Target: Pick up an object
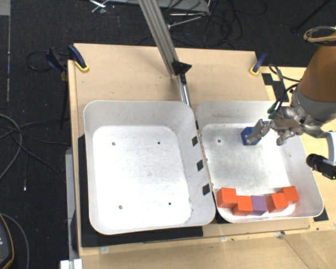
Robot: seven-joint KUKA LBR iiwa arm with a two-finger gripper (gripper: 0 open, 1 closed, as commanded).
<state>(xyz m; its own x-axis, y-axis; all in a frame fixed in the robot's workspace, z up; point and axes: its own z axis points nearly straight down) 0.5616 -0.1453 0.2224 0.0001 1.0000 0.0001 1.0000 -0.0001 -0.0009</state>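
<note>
In the right bin (302, 167), a small blue block (248, 135) lies near the far wall. My gripper (271, 134) hangs just right of it, open, with nothing between its fingers. The left finger (261, 130) is at the block's right side, and the block sits outside the gap. Along the bin's near wall runs a row of blocks: an orange one (228, 197), another orange (245, 205), a purple one (259, 204), then two more orange ones (278, 201) (290, 194).
The left bin (95, 150) sits beside the right one, with their rims meeting in the middle. A slanted metal pole (159, 29) reaches down to the bins' far junction. Clamps sit at the bench's far corners.
</note>
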